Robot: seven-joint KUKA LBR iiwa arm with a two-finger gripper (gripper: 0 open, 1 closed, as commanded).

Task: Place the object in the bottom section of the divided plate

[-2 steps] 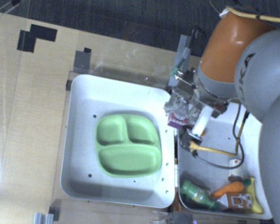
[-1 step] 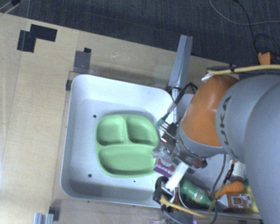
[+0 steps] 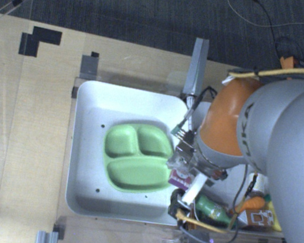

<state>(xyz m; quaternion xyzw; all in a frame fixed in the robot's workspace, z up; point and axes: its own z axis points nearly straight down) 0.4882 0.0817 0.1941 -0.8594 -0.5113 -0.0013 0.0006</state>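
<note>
Object [image 3: 180, 179], purple, orientation unclear, beside green divided plate's [image 3: 137, 156] right rim.

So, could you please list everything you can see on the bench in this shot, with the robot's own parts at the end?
bin: one in full sight, white, left of the arm.
plate: one, green, three sections, in the bin toward its right side.
purple item: one, small, at the plate's right edge under the wrist; what it is cannot be told.
bottle: one, green, lying right of the bin, partly hidden by the arm.
orange item: one, beside the bottle, mostly hidden.
yellow pack: one, at the far right, partly hidden.
black marks: two, on the bench top left.
cable: one, black, on the dark floor above.
arm: one, grey with orange band.
gripper: one, over the plate's right edge.
</note>
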